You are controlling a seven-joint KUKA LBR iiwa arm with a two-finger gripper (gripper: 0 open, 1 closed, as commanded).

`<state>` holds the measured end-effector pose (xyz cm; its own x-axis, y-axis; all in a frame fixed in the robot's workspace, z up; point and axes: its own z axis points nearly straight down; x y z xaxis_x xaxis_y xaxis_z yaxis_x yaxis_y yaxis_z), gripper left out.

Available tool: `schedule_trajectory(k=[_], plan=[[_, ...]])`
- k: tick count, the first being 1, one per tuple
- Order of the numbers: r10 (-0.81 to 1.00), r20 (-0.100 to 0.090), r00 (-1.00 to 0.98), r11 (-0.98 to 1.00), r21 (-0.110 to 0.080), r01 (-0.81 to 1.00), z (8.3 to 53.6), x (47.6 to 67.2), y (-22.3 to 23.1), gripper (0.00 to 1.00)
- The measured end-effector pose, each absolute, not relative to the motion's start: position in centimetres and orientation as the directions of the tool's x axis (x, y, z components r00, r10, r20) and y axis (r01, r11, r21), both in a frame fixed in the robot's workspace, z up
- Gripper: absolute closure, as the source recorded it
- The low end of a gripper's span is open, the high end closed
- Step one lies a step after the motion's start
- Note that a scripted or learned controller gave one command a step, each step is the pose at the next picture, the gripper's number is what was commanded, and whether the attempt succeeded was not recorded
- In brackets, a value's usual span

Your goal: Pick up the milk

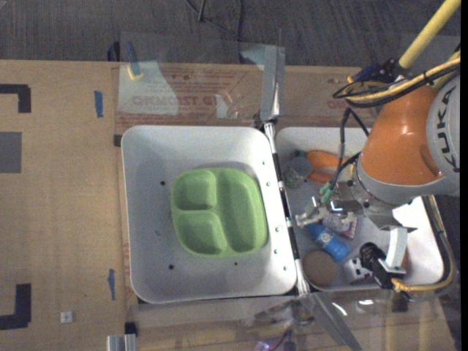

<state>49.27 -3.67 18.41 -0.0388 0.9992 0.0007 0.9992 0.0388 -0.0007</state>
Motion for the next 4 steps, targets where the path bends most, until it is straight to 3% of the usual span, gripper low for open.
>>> schedule_trajectory(k=[1,2,3,4], plan=[[0.992,0.002,-0.123,0.123,-0.002,0.992,13.4,48.2,-10.2,0.0],[0.989,-0.001,-0.15,0.15,0.002,0.989,15.0,47.9,-15.6,0.0],[0.989,-0.003,-0.148,0.148,0.01,0.989,9.1,53.7,-13.2,0.0],[0.983,0.0,-0.181,0.181,0.004,0.983,8.6,48.8,-12.7,0.0]])
